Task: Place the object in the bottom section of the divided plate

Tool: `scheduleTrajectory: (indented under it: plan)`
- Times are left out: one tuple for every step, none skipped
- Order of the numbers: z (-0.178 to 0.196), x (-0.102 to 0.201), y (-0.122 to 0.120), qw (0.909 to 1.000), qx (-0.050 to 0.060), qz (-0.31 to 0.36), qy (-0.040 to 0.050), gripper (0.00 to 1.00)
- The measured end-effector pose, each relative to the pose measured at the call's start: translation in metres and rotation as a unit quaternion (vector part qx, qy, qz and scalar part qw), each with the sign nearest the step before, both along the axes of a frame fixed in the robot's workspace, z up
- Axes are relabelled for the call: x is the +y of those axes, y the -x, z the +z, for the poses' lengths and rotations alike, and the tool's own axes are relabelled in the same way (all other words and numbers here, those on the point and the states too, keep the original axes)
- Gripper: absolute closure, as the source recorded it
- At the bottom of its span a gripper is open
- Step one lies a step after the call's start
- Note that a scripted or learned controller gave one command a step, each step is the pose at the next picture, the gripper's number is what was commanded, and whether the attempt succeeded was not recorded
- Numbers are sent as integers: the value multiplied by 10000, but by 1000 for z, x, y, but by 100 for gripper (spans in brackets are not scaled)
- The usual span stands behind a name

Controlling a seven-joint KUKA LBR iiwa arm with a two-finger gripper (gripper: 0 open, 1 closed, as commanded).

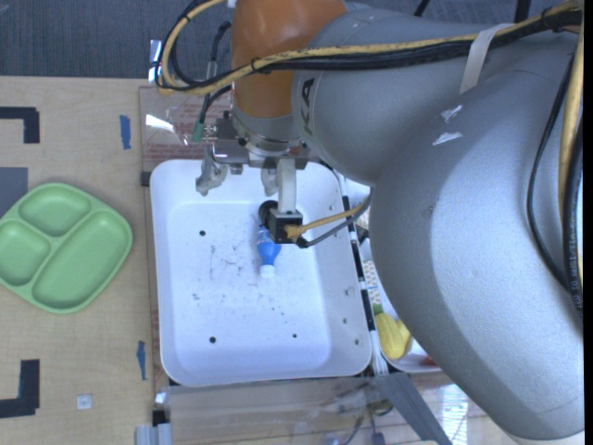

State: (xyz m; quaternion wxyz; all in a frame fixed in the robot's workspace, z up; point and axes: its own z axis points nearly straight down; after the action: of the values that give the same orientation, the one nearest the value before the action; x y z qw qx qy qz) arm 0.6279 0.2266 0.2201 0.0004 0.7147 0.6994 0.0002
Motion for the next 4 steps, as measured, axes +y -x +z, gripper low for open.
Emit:
scheduleTrajectory:
  plan:
    - [10, 3, 0, 10000, -8, 29, 6, 100]
    - [-8, 0, 0, 9999, 19, -137, 6, 100]
    - [-16, 1, -34, 9800, 2, -1988, 1, 100]
    - [-117, 0, -37, 9882, 20, -1535, 4, 100]
